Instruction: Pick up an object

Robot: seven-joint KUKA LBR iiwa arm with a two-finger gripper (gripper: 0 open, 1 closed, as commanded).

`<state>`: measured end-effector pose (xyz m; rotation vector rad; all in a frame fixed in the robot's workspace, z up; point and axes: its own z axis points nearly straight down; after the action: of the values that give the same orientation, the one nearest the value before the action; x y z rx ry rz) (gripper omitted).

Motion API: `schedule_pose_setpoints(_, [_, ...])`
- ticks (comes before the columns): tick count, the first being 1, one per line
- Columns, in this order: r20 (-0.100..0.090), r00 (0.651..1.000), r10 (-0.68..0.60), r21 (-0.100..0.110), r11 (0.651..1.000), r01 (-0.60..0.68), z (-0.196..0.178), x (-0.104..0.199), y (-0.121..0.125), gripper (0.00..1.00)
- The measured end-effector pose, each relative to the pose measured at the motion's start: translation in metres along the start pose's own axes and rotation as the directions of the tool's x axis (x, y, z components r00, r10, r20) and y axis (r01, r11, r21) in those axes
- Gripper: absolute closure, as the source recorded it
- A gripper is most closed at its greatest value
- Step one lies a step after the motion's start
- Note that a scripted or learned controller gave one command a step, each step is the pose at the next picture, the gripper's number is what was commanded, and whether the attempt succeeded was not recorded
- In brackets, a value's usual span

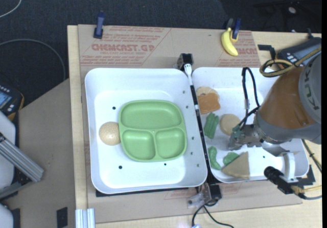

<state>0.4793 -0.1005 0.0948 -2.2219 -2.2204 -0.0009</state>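
The right bin (pixel 225 76) holds a slice of toast (pixel 208 102), a round beige biscuit (pixel 228 122), a green pod (pixel 211 125), a small green piece (pixel 214 159), another green piece (pixel 231 157) and a tan sandwich wedge (pixel 238 167). My gripper (pixel 237 138) hangs low over this bin, between the biscuit and the wedge. The arm's bulk hides its fingertips. In the left bin (pixel 102 81) lies a green divided tray (pixel 152 130) with a tan ball (pixel 109 133) touching its left side.
A yellow banana (pixel 229 43) lies on the cardboard behind the right bin. Blue clamps (pixel 99 24) sit at the bench's back edge. A black cable (pixel 248 89) loops over the right bin. The grey arm (pixel 291 104) covers that bin's right part.
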Motion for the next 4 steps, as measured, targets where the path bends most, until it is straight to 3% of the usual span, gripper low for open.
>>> schedule_pose_setpoints(1, [0.001, 1.000, -0.009, -0.020, 1.000, 0.009, -0.188, 0.053, 0.038, 1.00])
schedule_pose_setpoints(2, [-0.002, 1.000, -0.004, 0.007, 1.000, 0.004, -0.148, 0.094, -0.002, 1.00])
schedule_pose_setpoints(3, [-0.002, 1.000, -0.005, 0.006, 1.000, 0.005, -0.121, 0.139, 0.000, 1.00])
schedule_pose_setpoints(4, [-0.005, 1.000, -0.007, -0.019, 1.000, 0.007, -0.290, 0.176, 0.002, 1.00])
